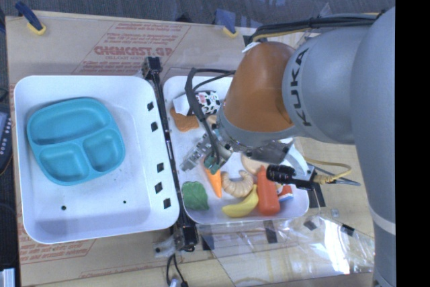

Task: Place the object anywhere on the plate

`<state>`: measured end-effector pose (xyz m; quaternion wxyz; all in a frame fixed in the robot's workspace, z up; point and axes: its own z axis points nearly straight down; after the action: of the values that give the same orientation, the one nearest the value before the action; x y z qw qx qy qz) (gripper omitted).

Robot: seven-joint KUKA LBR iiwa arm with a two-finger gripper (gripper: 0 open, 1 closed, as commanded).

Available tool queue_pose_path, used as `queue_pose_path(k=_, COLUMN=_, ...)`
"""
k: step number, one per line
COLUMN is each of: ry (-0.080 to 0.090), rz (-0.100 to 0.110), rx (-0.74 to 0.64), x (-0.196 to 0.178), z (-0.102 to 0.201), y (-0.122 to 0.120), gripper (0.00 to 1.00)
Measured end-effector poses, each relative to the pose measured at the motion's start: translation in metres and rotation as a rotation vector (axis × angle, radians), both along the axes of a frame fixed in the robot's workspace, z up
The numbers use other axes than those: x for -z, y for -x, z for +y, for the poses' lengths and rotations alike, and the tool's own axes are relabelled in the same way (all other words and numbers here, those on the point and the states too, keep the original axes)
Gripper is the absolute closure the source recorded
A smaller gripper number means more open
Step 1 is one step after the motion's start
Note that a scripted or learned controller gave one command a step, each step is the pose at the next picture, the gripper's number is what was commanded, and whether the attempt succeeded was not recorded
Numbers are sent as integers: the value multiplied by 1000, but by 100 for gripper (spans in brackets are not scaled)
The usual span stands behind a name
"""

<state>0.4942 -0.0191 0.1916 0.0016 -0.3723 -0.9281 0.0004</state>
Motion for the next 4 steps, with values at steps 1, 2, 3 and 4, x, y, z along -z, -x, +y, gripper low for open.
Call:
queue_pose_path(k=1, ry=0, rz=-1, rx=-10, x=-10, z=1, y=-2, gripper=100)
queue_pose_path(k=2, ry=1, rz=-3, rx=-20, x=-21, z=2, y=-3, gripper=100)
queue_pose_path(k=3, ry=1, rz=-5, rx=-29, x=-31, z=2, y=-5, gripper=100)
queue_pose_path(k=4, ry=2, rz=-4, rx=-29, x=-31, z=2, y=-5, gripper=0)
